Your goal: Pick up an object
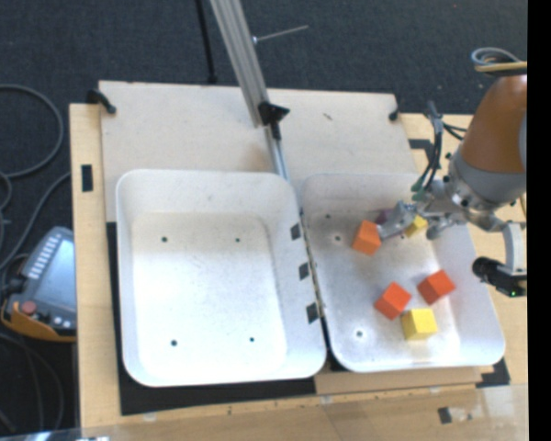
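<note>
Gripper [406, 220] low in right bin [349, 361], just right of orange block [367, 238]; claw state: cannot tell. You risk nudging that block aside, grasping nothing.

R bin [468, 338]: orange cube [367, 238] upper-left; orange cube [393, 299], red cube [435, 287], yellow cube [419, 323] clustered (lower middle).

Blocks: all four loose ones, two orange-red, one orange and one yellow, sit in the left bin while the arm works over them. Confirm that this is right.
Wrong bin. The camera view shows the orange block, the two orange-red blocks and the yellow block in the right bin, with the arm over it.
</note>
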`<state>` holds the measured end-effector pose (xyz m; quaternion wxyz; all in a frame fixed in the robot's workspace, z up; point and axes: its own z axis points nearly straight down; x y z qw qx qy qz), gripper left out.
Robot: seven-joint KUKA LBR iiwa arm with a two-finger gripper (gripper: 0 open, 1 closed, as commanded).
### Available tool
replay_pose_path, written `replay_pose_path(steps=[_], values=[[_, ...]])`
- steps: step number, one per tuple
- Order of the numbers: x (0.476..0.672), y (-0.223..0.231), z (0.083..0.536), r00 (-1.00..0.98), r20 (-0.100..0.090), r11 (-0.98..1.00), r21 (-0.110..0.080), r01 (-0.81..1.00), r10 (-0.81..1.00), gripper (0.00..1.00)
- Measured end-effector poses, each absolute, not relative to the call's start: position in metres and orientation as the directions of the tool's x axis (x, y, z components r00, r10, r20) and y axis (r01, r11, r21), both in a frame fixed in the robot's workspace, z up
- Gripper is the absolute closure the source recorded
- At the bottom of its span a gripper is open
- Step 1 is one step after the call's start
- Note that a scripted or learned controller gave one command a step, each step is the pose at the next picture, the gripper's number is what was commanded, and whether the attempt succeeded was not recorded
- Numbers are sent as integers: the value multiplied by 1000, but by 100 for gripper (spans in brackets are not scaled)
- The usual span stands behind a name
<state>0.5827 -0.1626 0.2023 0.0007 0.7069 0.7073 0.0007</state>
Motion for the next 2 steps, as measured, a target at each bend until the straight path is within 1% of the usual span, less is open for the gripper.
replay_pose_path(steps=[1,2], values=[[554,-148,145,0,1,0,-6,1000,1000,0],[521,-157,173,1,-1,-1,2,1000,1000,0]])
